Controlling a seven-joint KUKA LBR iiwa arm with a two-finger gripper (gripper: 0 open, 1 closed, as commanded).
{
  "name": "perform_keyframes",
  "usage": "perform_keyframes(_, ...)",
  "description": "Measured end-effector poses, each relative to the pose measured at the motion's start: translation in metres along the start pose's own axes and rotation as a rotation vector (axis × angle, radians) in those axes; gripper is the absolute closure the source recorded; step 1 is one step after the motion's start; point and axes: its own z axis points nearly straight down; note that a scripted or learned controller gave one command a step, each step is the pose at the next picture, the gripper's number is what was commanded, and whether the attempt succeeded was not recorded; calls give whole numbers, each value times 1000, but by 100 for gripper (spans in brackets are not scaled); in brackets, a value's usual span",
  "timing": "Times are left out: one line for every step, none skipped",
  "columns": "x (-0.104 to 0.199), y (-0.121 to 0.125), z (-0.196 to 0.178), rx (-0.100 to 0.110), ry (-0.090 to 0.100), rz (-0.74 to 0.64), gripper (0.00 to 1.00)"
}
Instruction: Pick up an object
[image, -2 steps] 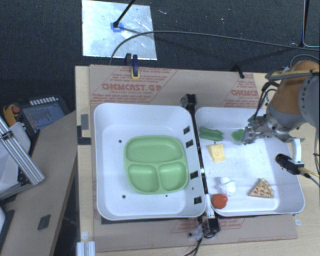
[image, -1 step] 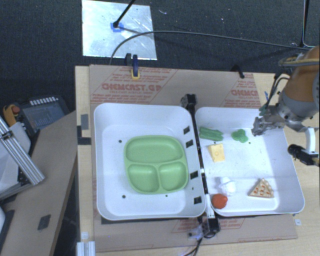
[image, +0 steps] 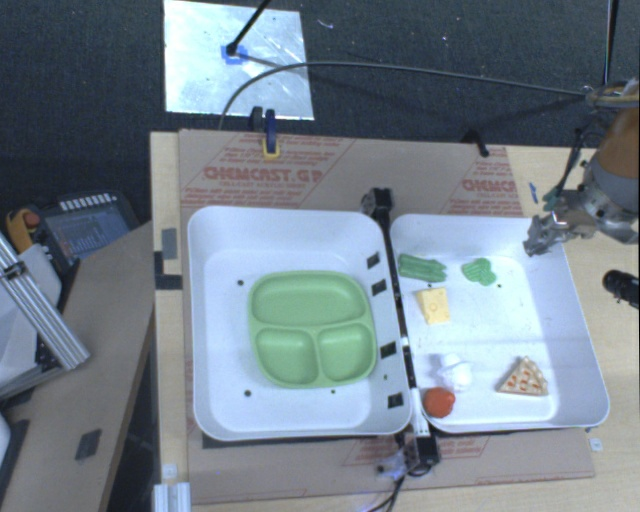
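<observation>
Nearest you, at the front of the right bin (image: 575, 300), you have a red tomato (image: 438, 402) in the front-left corner, a small white piece (image: 455, 371) just behind it and touching or nearly so, and a pizza slice (image: 523, 378) off to the right, well apart from both. Further back sits a yellow cheese block (image: 434, 305), left of the bin's middle. Behind that you see two green items side by side but apart: a long green pod (image: 421, 267) by the left wall and a smaller green clump (image: 479, 270) to its right. In the left bin (image: 215, 300) a green tray (image: 308, 328) with three compartments lies flat at the centre. At the far right corner of the right bin, your gripper (image: 541, 240) hovers over the rim, clear of every item and holding nothing. Whether it is spread or closed, you cannot tell.
</observation>
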Motion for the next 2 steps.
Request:
perform_keyframes(0, 6, -45, 1, 1, -5, 100)
perform_keyframes(0, 8, -69, 2, 1, -5, 100)
